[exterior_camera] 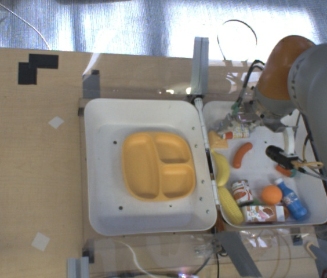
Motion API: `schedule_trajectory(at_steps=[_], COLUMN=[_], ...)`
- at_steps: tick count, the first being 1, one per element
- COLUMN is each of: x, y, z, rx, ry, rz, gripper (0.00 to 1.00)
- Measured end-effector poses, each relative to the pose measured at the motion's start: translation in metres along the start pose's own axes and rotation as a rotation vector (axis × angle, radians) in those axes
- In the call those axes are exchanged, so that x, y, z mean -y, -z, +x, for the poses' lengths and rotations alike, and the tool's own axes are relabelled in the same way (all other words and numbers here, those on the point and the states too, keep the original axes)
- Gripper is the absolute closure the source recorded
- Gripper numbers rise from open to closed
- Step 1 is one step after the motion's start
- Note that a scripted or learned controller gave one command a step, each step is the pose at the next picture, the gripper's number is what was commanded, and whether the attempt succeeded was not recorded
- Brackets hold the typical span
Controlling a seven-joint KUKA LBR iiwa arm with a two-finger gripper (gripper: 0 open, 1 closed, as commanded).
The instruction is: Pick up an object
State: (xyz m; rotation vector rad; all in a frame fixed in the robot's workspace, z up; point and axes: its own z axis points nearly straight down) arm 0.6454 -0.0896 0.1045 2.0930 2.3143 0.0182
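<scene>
My gripper is low over the back left part of the right bin, with the grey arm and its orange band coming in from the right. Just below the gripper lies a small pale bottle with a red cap, close to it or touching it; I cannot tell which. A yellow cheese slice lies left of the bottle. A red sausage sits slightly nearer the front.
Also in the right bin: a banana, a corn cob, a small can, an orange, a blue bottle and a lying carton. The left bin holds a yellow divided plate.
</scene>
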Motion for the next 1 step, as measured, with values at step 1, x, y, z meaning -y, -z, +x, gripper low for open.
schedule_trajectory(at_steps=[1], x=[-0.0024], y=[0.0839], z=[0.0581], rx=[-0.006], ry=[-0.303], rz=[0.015], gripper=[1.0])
